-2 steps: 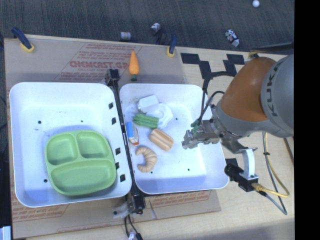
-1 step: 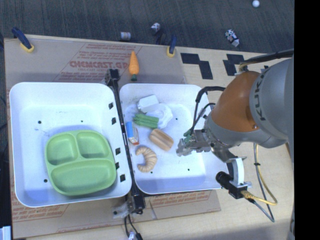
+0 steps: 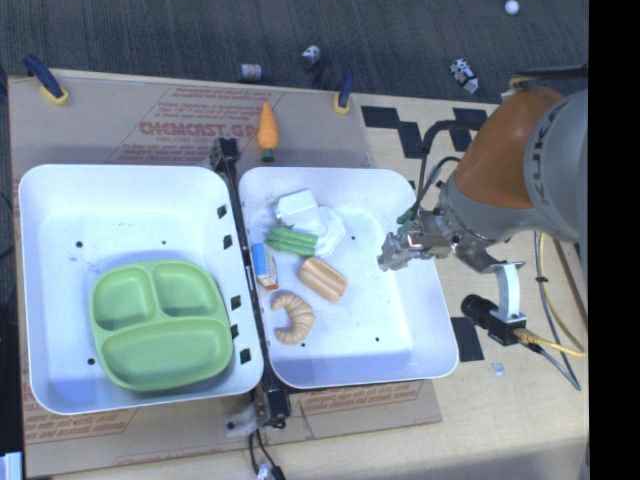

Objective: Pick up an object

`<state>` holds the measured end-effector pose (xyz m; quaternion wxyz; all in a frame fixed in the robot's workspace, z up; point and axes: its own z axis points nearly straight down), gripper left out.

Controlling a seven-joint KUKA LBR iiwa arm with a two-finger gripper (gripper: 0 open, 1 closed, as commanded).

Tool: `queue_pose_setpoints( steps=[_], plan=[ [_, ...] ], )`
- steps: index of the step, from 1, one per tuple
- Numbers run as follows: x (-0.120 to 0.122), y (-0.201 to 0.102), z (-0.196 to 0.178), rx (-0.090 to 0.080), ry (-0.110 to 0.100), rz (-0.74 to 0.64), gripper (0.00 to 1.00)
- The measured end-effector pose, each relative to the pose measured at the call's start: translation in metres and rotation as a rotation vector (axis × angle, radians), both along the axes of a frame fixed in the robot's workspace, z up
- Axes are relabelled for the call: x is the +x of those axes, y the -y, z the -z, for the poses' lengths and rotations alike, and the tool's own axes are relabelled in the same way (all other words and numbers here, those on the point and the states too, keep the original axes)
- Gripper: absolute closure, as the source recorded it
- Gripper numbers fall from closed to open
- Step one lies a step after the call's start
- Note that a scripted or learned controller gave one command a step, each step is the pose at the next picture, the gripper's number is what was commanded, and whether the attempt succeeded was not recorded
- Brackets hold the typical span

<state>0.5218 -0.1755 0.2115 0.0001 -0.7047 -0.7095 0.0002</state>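
Note:
The right bin (image 3: 400, 343) holds several small things in its left half: a tan croissant (image 3: 292, 316), an orange-tan bread roll (image 3: 323, 278), a green bean pod (image 3: 291, 240), a white block (image 3: 297, 207) on crumpled white wrap, and a small blue and red packet (image 3: 262, 265) by the left wall. My gripper (image 3: 394, 251) hangs over the right side of this bin, to the right of the bread roll and apart from it. Nothing shows between its fingers.
The left bin (image 3: 60, 218) bears a green divided tray (image 3: 160, 324). An orange carrot toy (image 3: 267, 127) lies on the cardboard behind the bins. Blue clamps (image 3: 46, 78) hold the cardboard's back edge. Black clips line the divider between the bins.

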Motion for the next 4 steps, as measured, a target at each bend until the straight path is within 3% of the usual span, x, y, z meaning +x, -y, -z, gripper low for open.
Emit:
queue_pose_setpoints(
  steps=[1, 2, 4],
  plan=[
    [-0.035, 0.006, -0.008, 0.001, -0.002, 0.002, 1.00],
    [-0.045, 0.012, -0.008, 0.001, -0.001, 0.002, 1.00],
    [-0.045, -0.013, -0.014, 0.001, -0.001, -0.001, 1.00]
  ],
)
